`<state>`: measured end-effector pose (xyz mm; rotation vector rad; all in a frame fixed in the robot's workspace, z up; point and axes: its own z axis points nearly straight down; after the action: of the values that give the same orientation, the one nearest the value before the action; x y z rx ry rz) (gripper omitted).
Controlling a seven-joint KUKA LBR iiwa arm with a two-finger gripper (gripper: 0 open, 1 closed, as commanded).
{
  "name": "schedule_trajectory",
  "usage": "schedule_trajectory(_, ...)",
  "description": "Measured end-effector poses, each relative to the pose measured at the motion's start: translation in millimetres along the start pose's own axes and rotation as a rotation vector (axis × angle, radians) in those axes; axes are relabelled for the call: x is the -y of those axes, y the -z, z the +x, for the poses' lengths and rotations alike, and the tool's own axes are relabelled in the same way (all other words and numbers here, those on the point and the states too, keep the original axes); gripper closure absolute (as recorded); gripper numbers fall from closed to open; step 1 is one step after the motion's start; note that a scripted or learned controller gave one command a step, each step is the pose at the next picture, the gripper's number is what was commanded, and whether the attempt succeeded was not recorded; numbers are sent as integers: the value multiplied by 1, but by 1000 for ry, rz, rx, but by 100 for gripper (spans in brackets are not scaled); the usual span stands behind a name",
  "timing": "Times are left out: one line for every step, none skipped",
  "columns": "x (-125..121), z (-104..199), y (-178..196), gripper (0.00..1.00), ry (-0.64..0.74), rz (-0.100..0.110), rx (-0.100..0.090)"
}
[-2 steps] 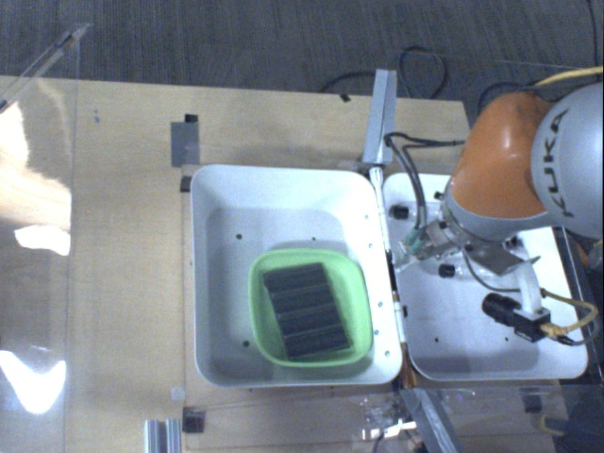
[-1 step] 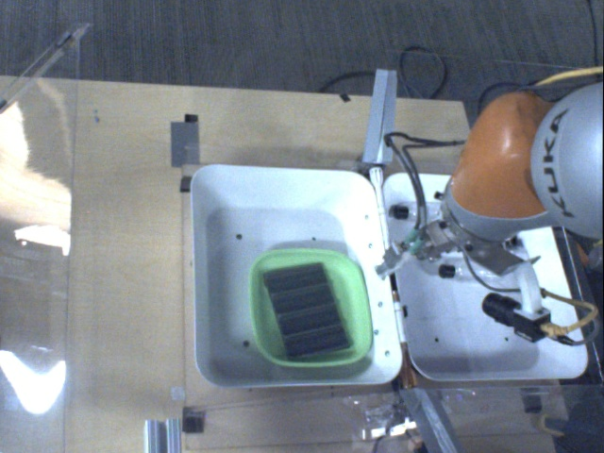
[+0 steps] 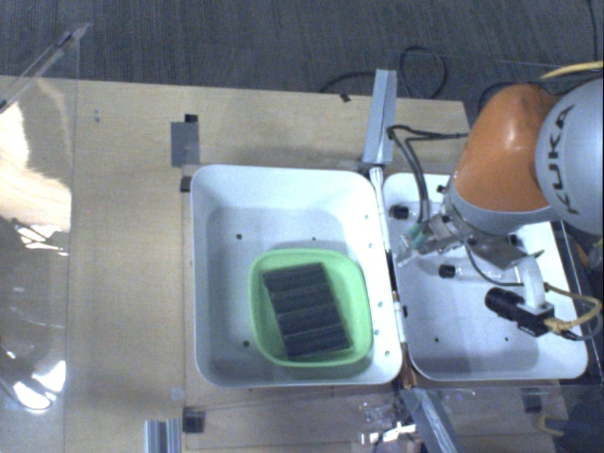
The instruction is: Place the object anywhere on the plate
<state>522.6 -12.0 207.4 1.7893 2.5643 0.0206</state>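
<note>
The left white bin (image 3: 212,281) holds a light green, square plate (image 3: 353,281) with rounded corners, sitting toward the bin's lower right part. On the plate lies the object, a dark grey ribbed block (image 3: 304,310) with several crosswise ridges; it rests flat, turned slightly askew, and covers most of the plate's floor. The right white bin (image 3: 472,347) stands just beside the left one, their rims touching along the middle. The KUKA arm (image 3: 528,159), grey with an orange band, hangs over the upper part of the right bin, with black cables looping around it. The gripper (image 3: 423,239) is seen near the right bin's left wall, apart from the block; its state cannot be told from this view
</note>
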Motion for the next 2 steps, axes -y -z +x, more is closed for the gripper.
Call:
schedule_trajectory(-2,-1,11,100,1,-6,1)
schedule_trajectory(8,36,14,100,195,12,-4)
